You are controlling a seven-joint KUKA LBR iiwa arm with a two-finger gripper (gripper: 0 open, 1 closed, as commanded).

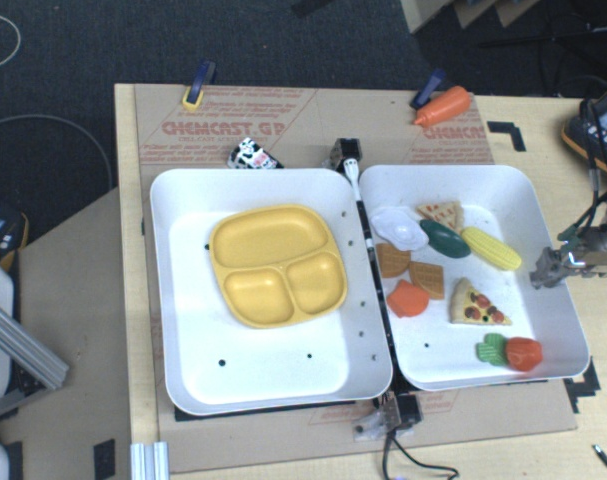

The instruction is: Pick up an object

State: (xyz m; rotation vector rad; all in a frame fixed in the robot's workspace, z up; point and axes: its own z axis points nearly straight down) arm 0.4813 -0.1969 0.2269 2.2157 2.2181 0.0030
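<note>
At the left end of the surface (133, 268), a yellow clip (193, 94) is seen on the far edge; beside it, red print reading "CHEMCAST GP" (223, 128) can be read on the brown sheet, with smaller lines above and below it too faint to be read; a small black-and-white item (253, 155) is set just behind the left bin (183, 318), and what it is cannot be made out. A yellow divided plate (278, 265) with three compartments is held in the left bin.

Between the bins' far corners a black clip (346, 151) is seen. In the right bin (548, 313) the toy foods are gathered: a white piece (398, 228) of unclear shape, two brown pieces (395, 260), a red-orange piece (410, 300), a tan wedge (440, 213), a dark green piece (444, 239) touching an ear of corn (491, 249), a pizza slice (478, 305), and a green-and-red piece (511, 352) near the front rim. Behind this bin an orange carrot-like toy (443, 106) is laid on more red print, which is partly covered and cannot be read with certainty.

At the right bin's right rim the hand (555, 266) is seen, small and blurred; whether it is released or clenched cannot be told, and nothing is seen grasped by it; the arm behind it is cut off by the frame.
</note>
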